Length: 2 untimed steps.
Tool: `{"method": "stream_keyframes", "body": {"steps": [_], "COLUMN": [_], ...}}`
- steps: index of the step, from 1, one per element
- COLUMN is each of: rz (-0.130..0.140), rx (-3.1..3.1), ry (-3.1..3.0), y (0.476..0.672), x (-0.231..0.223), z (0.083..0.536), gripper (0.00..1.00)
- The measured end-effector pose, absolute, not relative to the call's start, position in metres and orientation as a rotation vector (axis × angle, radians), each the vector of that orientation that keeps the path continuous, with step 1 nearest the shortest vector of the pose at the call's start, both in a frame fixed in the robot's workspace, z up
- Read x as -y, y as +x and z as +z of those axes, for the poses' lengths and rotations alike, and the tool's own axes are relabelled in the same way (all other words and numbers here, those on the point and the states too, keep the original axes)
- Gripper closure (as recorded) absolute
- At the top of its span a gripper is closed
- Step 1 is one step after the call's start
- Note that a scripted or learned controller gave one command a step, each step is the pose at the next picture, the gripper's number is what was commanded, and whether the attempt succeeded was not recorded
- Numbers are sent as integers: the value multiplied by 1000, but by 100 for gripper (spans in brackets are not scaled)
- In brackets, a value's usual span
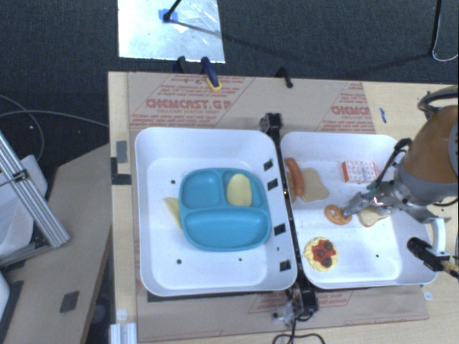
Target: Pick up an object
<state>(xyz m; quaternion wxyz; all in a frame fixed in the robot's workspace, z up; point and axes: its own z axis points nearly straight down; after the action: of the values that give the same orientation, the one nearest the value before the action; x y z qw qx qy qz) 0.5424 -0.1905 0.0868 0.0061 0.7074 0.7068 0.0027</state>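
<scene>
1. While the grey arm with its orange band (pixel 439 149) reaches in from three o'clock, its hand (pixel 353 209) sits low over the right bin (pixel 387 269), close to that bin's centre.
2. The hand's dark tips lie just beside a small brown pretzel (pixel 337 214), which sits at nine o'clock of them; whether they touch it I cannot tell, and I cannot tell how wide the hand stands.
3. A pale, tan piece of food (pixel 370 218) lies at four o'clock of the tips, partly under the hand.
4. At eleven o'clock of the pretzel rest a reddish sausage (pixel 294 177) and a beige slice (pixel 313 185), touching each other near the bin's left wall.
5. A small white and red packet (pixel 358 170) lies at twelve o'clock of the hand, apart from it.
6. A little pizza (pixel 320 253) with red topping lies at six o'clock of the pretzel, near the bin's front edge.
7. In the left bin (pixel 161 264) a blue divided plate (pixel 215 228) carries a yellow, egg-shaped thing (pixel 239 189) in its upper right compartment, and a pale yellow wedge (pixel 173 209) pokes out at the plate's nine o'clock side.
8. Both bins rest side by side on the table (pixel 315 95).
</scene>
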Motion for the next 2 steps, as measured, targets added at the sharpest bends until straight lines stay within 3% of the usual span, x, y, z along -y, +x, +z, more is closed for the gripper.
{"method": "stream_keyframes", "body": {"steps": [1,2], "rz": [11,13], "rx": [-2212,-2210], "ry": [2207,2206], "y": [546,546], "x": [191,191], "z": [101,111], "gripper": [100,100]}}
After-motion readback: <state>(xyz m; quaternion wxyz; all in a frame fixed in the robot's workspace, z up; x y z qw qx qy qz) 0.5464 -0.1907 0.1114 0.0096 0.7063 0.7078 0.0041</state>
